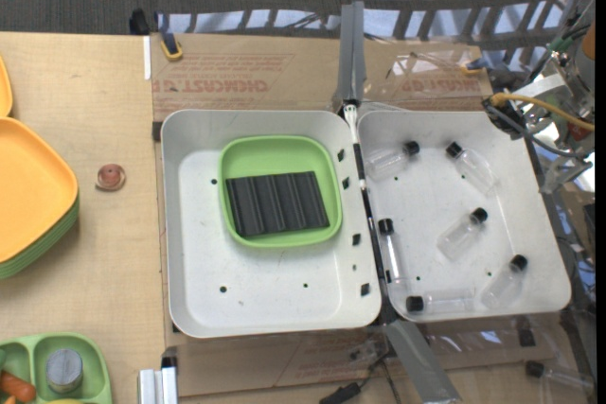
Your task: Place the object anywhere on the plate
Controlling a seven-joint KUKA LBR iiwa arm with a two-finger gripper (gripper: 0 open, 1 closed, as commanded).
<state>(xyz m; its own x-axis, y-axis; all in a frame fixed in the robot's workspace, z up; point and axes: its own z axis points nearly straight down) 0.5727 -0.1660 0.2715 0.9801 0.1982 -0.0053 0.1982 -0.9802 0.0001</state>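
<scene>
Overhead slanted view of the table [85,90] with two shallow white bins side by side. The left bin [189,298] held a green plate [237,156], on which a dark ribbed rectangular pad [276,203] lay flat, covering most of the plate's floor. The right bin [540,298] held several small clear vials with black caps, all lying on their sides and well apart from one another: one near the top left [393,158], one at top centre [471,164], one in the middle [464,234], one at the lower right [502,281], and two along the left and bottom walls [386,251] [440,303].

The vials appeared light, rigid and smooth; judged from their round transparent bodies, they would likely roll or slip when nudged and could be fragile if squeezed hard. The best hold was probably across the barrel at mid-length, fingers square to the long axis, with the central vial the most accessible because it lay clear of the walls.

The arm [568,90] stood at the upper right edge, beyond the right bin's corner, amid cables. The pincer's opening could not be told, nor could anything be seen held in it. The bin floor was smooth and white; beige tabletop, orange plates [28,194] and cardboard [246,80] surrounded the bins.
</scene>
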